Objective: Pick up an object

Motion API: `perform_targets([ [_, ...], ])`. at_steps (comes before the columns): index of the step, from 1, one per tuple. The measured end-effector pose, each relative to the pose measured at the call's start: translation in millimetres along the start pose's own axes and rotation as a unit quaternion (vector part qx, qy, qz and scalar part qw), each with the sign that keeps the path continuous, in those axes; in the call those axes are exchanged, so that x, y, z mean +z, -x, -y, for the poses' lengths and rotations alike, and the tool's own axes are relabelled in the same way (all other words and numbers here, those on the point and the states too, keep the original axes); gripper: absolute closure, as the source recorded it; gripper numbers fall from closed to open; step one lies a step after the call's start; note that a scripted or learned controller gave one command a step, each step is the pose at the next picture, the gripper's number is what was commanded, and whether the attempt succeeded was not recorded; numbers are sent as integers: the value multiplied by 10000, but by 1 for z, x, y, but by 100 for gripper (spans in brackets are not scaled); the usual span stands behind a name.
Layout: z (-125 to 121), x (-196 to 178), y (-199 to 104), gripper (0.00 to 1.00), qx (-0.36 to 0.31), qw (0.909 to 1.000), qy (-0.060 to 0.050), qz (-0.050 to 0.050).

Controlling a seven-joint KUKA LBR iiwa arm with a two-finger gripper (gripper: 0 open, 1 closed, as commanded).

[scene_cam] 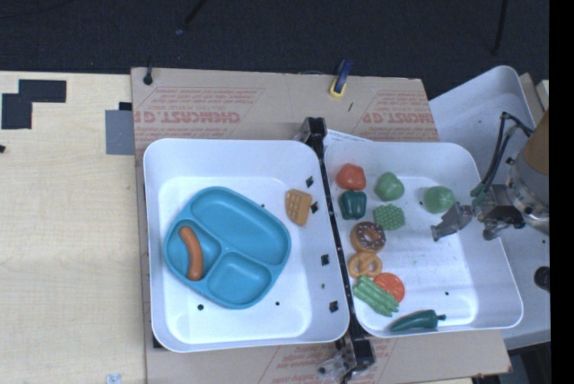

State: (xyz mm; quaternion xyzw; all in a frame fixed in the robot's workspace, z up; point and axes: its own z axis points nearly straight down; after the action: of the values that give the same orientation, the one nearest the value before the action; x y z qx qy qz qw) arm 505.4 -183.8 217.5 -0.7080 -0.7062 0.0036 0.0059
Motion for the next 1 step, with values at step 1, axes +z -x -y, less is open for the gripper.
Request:
perform_targets([
  [1,-3,-6,0,0,-11,10000,60,16],
])
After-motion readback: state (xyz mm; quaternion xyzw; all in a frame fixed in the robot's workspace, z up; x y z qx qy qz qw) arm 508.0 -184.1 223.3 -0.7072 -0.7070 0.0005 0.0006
